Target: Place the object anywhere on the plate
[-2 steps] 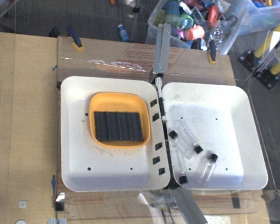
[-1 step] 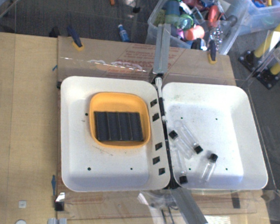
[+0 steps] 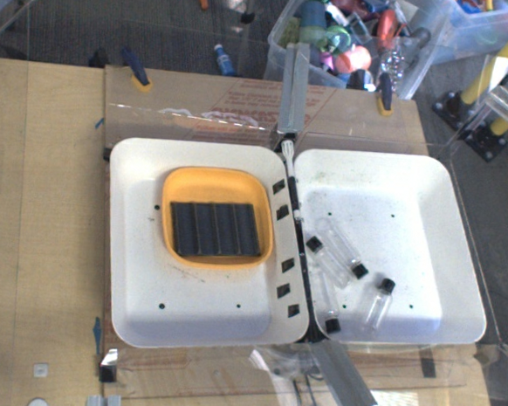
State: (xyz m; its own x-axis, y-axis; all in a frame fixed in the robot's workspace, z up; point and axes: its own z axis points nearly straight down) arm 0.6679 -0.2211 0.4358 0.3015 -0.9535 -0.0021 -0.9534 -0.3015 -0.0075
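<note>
At the near edge a grey metal strip (image 3: 345, 384) slants out from under the seam where the two bins meet. Above it to the left, the left bin (image 3: 122, 319) holds an orange plate (image 3: 216, 180) with rounded corners, set in the bin's upper middle. A dark ribbed block (image 3: 215, 230) lies flat on the plate, filling most of its floor and sitting towards the near rim. In the right bin (image 3: 430, 185) several clear vials (image 3: 375, 305) with black caps lie scattered in the near left part, close to the divider. The bins rest on a wooden surface (image 3: 28, 180). Beyond them stands a clear tub of coloured toys (image 3: 364, 31). Whether the pincer is released or clenched I cannot tell.
</note>
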